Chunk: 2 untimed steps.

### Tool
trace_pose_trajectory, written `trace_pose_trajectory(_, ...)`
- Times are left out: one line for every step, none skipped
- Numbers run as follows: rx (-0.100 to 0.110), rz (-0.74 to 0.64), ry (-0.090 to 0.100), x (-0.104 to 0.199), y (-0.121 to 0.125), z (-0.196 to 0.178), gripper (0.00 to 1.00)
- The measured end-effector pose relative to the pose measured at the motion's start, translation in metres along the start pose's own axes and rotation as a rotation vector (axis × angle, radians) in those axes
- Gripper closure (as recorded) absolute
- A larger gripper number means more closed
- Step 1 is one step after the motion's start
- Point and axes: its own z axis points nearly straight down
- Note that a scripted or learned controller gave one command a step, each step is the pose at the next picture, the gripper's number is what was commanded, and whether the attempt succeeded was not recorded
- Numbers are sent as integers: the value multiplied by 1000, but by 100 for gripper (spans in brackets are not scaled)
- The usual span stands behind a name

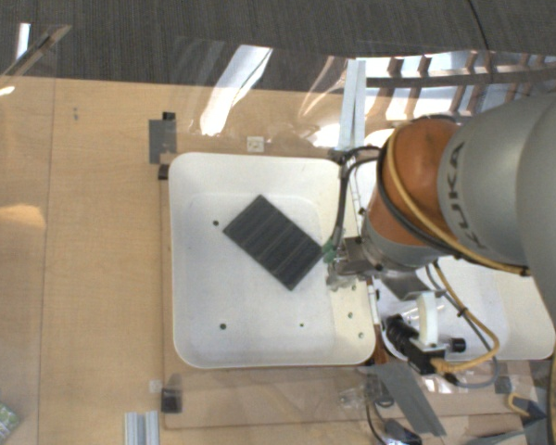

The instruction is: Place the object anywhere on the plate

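A dark grey ribbed square plate (271, 241) lies flat and turned like a diamond in the left white bin (204, 323). My arm, with its orange band (426, 179), hangs over the seam between the two bins. Its wrist covers the gripper (341, 269), which sits just past the plate's right corner, at the left bin's right rim. A small green speck (329, 249) shows at the wrist's left edge; I cannot tell what it is. No loose object shows on the plate.
The arm hides most of the right bin (524, 327). Cables and a black-and-white fitting (426, 336) hang below the wrist near the front edge. Black clamps (163, 137) hold the left bin's corners. The wooden bench (74, 248) stretches to the left.
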Motion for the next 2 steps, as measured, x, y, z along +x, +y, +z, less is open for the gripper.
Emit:
trace_pose_trajectory(-1, 343, -1, 8, 27, -21, 100)
trace_pose_trajectory(0, 274, -1, 53, 57, 3, 100)
